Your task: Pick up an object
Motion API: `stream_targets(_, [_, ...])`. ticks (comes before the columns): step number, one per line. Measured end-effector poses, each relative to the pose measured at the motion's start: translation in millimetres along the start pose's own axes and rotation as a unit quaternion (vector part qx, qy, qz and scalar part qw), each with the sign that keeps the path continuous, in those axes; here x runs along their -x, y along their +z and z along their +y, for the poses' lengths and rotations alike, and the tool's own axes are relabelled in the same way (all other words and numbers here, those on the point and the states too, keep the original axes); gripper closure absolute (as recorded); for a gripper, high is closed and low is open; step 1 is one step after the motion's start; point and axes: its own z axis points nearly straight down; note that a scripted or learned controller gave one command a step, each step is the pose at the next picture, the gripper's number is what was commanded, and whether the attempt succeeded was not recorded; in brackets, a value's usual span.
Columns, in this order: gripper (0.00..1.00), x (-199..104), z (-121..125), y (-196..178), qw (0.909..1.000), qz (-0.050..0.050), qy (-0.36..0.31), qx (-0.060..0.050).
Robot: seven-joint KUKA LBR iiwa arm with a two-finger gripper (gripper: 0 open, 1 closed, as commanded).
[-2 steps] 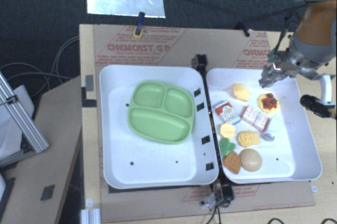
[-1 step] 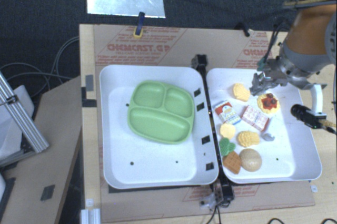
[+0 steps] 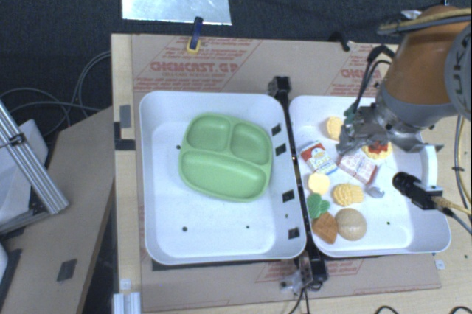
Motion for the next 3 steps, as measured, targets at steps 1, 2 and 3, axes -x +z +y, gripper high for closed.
stream_targets(1, [1.0,-41.8,-26.3,16.4,1.0,0.0,-0.001,0.0])
stream_targets(2, [1.0,-49.0,-34.5,16.0,1.0,0.0,0.0,0.001])
stream_targets(3, [1.0,-61.4,-34.1,4.4,1.0,0.0,0.0,0.002])
